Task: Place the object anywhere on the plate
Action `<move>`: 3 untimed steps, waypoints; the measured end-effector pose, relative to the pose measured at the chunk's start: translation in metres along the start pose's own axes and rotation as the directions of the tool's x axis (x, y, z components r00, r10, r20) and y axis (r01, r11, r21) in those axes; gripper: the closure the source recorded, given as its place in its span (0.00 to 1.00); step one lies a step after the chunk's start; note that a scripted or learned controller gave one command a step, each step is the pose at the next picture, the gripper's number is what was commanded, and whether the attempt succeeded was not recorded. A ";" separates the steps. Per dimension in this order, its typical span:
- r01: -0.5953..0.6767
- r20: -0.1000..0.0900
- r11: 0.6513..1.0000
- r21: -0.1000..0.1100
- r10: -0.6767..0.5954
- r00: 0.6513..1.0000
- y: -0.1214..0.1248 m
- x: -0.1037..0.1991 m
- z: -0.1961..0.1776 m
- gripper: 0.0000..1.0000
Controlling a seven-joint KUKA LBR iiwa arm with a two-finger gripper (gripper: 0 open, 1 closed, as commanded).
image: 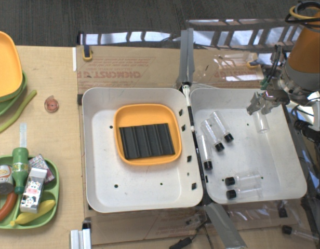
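in the left bin (97, 191) an orange plate (147, 115) sits centre frame carrying a dark ribbed mat (147, 141). right of it, the right bin (284, 188) holds clear black-capped vials (220, 134), another pair (242, 184) lower down. at upper right the gripper (262, 106) hangs over that bin with a clear vial (262, 122) just below; whether the jaws pinch it i cannot tell, and a slick tube could slip before reaching the plate.
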State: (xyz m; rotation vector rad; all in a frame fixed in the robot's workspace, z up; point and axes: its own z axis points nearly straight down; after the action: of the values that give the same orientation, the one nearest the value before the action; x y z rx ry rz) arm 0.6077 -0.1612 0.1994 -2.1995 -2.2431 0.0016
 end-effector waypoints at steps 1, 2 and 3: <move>0.235 0.002 0.972 -0.001 -0.235 0.972 0.048 -0.052 -0.027 1.00; -0.028 0.002 1.000 -0.001 0.028 1.000 0.050 -0.062 -0.081 1.00; 0.192 0.002 0.981 -0.001 -0.192 0.981 0.051 -0.055 -0.178 1.00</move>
State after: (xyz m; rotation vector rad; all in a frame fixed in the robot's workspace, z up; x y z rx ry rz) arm 0.6597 -0.2152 0.3770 -1.9742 -2.4459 0.0028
